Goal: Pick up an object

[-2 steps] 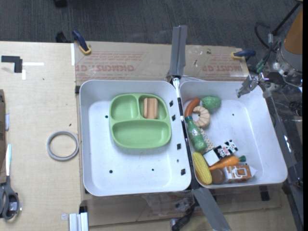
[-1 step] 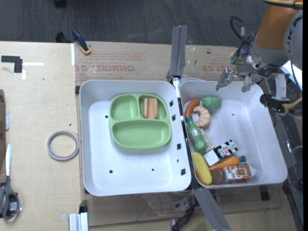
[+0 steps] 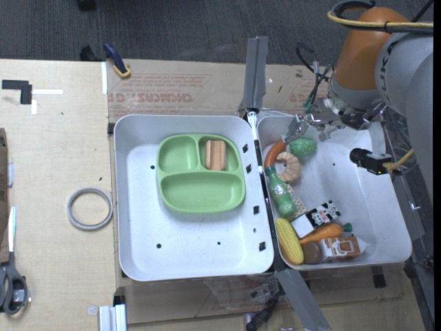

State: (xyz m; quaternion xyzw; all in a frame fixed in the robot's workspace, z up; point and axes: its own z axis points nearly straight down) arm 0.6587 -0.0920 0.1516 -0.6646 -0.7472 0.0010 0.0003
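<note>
Where my claw (image 3: 303, 124) hangs at the upper left corner of the right bin (image 3: 386, 205), a green toy (image 3: 302, 147) lies just below its tips — near, though I can't tell if they touch. Whether the claw is spread or pinched, I cannot tell — nothing visibly sits in it.

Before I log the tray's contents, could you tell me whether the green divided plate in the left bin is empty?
Not empty: the green divided plate holds one tan, sausage-like piece in its upper right compartment; the other two compartments are bare.
</note>
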